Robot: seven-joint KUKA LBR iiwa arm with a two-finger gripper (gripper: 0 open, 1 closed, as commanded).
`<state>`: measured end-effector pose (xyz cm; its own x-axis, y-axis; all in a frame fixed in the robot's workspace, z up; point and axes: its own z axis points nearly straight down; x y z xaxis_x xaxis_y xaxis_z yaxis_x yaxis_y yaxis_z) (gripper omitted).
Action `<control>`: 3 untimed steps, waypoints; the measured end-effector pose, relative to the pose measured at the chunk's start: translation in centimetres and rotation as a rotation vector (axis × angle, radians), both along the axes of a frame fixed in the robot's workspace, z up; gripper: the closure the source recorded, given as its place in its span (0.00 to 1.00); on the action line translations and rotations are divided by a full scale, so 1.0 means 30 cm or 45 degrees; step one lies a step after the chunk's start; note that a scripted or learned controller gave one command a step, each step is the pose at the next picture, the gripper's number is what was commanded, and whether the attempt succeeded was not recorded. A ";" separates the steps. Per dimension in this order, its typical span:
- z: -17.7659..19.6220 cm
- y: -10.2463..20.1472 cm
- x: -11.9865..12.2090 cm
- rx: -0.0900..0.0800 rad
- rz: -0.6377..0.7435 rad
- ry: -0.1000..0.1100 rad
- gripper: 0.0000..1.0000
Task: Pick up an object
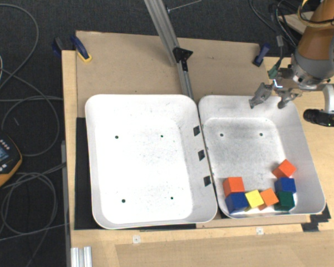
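Note:
Several small blocks lie clustered in the near right corner of the right bin (242, 141): an orange block (233, 184), a blue block (237, 202), a yellow block (254, 198), another orange block (286, 168), a blue block (286, 185) and a green block (285, 202). My gripper (271, 99) hangs above the far right edge of that bin, well away from the blocks. Its two fingers are spread apart with nothing between them.
The left bin (142, 160) sits beside the right one, with three black clips along their shared edge. A metal pole (166, 29) slants across the back of the bench. Blue clamps mark the back corners. Cables and a handheld unit lie on the floor to the left.

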<state>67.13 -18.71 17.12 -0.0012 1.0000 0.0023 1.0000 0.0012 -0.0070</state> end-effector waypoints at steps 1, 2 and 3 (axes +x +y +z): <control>-0.144 -0.007 -0.011 -0.001 -0.001 -0.001 0.00; -0.092 -0.007 -0.002 -0.003 0.000 -0.012 1.00; 0.085 0.008 -0.027 -0.004 -0.001 -0.017 1.00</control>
